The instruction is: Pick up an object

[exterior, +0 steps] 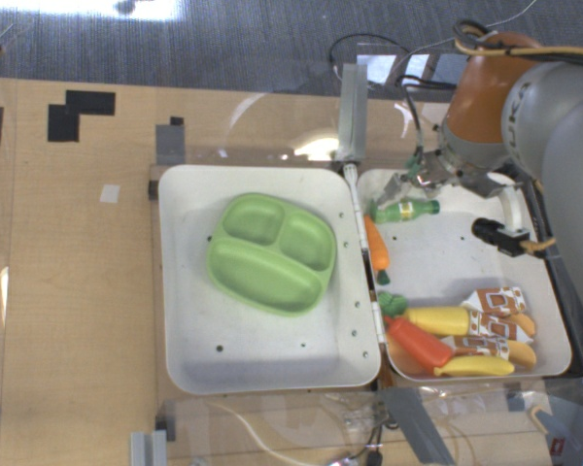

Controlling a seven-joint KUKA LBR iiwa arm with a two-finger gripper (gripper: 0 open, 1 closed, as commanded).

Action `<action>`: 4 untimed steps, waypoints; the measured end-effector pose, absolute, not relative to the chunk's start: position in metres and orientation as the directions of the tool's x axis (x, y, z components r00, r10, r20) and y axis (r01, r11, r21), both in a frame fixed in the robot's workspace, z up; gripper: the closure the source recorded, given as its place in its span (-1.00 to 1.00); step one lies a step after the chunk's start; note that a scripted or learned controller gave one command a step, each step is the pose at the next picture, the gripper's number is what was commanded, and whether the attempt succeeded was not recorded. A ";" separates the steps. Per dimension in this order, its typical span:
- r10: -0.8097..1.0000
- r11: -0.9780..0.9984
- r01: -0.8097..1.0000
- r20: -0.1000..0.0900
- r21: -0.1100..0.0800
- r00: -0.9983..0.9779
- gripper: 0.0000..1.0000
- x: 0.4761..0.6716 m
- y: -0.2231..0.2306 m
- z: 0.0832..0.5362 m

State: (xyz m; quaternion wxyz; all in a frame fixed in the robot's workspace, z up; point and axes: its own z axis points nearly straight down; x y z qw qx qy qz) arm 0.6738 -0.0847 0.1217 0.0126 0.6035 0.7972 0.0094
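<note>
The arm (525, 105) reaches in over the right bin (447, 250), its gripper (415, 178) low at the far left corner, right above a small green bottle (405, 210) lying on its side there. How far the gripper is open cannot be told from this angle, and nothing can be seen held in it. The bottle looks the likely target, since it lies apart from the rest and is easier to reach cleanly. An orange carrot (376, 246) rests along the bin's left wall; a red pepper (416, 345), yellow bananas (466, 365) and a patterned packet (496, 320) crowd the near edge. The left bin (185, 357) on the desk (68, 289) holds a green divided plate (270, 252).
</note>
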 end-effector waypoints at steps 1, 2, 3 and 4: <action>0.995 0.101 0.994 -0.002 0.038 -0.101 -1.00 0.680 -0.090 0.115; 0.988 0.154 0.988 -0.009 0.035 -0.153 -1.00 0.680 -0.089 0.112; 0.976 0.216 0.976 -0.012 0.029 -0.216 -1.00 0.679 -0.091 0.112; 0.979 0.204 0.978 -0.007 0.030 -0.204 -1.00 0.680 -0.093 0.111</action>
